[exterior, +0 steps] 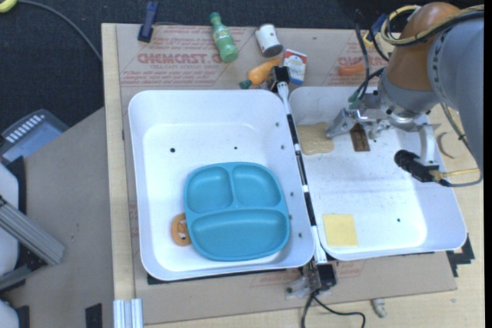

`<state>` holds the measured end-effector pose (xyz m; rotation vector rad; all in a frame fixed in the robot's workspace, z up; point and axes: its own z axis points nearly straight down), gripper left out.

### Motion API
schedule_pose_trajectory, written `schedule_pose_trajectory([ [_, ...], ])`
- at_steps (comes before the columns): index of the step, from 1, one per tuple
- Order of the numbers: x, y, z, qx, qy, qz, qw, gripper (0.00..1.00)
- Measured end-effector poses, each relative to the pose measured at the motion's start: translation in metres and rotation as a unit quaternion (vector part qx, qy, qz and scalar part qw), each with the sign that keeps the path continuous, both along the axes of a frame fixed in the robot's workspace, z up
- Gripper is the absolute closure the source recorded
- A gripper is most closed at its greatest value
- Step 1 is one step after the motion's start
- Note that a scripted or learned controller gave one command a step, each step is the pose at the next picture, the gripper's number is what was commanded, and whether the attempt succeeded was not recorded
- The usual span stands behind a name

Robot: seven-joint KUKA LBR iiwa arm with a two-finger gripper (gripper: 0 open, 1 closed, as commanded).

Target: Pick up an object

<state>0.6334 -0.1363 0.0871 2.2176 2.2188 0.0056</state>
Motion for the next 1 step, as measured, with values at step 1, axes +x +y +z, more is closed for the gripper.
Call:
schedule_pose_trajectory([
  [1,0.0140,-0.0349,0.0081,-0.0005,0.002,0.000,1.0000,0.00],
])
